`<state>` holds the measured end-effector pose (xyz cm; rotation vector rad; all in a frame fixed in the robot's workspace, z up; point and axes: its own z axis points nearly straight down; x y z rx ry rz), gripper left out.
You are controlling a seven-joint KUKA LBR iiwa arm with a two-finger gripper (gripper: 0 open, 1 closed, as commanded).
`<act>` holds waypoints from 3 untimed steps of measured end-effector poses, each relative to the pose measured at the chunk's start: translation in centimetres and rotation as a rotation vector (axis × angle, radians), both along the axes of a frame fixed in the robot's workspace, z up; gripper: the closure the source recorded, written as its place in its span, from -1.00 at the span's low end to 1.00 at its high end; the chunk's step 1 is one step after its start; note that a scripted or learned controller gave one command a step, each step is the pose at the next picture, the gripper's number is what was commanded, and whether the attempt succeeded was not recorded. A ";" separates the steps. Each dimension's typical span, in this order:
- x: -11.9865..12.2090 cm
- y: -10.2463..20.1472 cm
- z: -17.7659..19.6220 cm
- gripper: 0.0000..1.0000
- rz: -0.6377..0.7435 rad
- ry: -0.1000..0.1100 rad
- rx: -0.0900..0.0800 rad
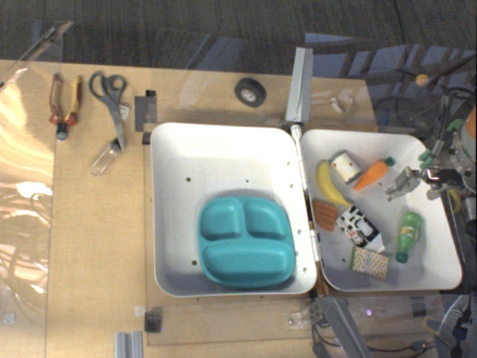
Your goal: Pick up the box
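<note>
Banana (329,184) serves as my landmark, lying yellow in the left half of the right bin (440,278). My gripper (408,181) hangs to the right of the banana, beyond the carrot (372,174), near the bin's right wall; whether my jaws are apart or together I cannot tell, and nothing shows between them. Just up and to the right of the banana sits a small white and tan box (344,167), close by its upper end. Below the banana lies an orange-brown flat piece (326,215), then a black and white patterned box (358,226) to its right, and further down a speckled beige packet (370,262). A green bottle (407,236) lies well to the lower right of the banana. Left of the banana, across the divider, the left bin (171,155) holds a teal divided tray (247,241).
</note>
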<state>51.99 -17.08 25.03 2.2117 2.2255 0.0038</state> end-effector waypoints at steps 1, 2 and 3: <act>-3.2 3.2 -9.7 -1.00 -0.179 0.002 0.002; -3.0 5.3 -16.1 -1.00 -0.442 -0.008 0.002; -3.1 -2.7 -6.7 -1.00 -0.284 -0.001 0.000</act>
